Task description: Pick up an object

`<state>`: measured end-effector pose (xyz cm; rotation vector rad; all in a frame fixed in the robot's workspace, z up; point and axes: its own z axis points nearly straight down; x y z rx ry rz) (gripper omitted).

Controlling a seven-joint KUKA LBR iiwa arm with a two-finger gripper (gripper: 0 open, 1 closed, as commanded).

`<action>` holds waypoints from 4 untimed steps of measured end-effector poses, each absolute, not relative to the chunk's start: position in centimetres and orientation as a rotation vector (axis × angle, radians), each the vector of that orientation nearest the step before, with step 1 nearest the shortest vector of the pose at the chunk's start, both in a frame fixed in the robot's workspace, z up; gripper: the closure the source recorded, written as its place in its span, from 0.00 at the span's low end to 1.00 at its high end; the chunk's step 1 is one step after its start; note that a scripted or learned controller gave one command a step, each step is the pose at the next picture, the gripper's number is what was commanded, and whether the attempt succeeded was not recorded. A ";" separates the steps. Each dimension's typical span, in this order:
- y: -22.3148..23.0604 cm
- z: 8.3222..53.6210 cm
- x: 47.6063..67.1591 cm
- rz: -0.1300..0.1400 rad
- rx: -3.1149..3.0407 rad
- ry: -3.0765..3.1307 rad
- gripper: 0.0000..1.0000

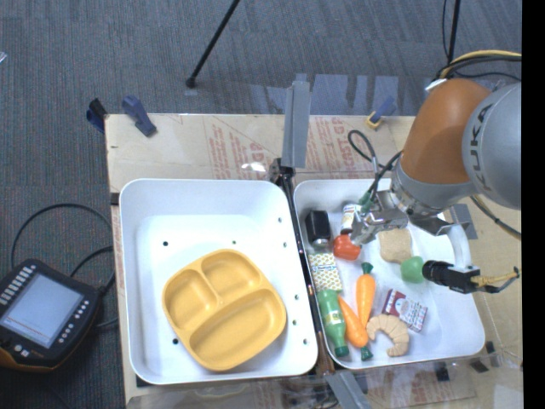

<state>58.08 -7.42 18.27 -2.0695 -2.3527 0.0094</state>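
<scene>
Now the gripper (364, 226), its finger state impossible to tell, hangs over the tomato (346, 247) near the right bin's (473, 331) left wall; descend straight, clear of the carrot (365, 290)

The arm (502, 143) was a thick, rounded body in smooth grey, marked with dark lettering along its side. A broad, glossy orange band (443, 135) wrapped it above the wrist, bulging like a dome. Below that sat a grey collar, then a metal pincer (368, 225) of silvery, angular parts with small green accents. Thin black cables looped beside the wrist, and a yellow cable arched over the top.
</scene>
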 end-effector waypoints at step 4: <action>-13.0 13.1 50.5 0.006 -1.955 -2.447 0.00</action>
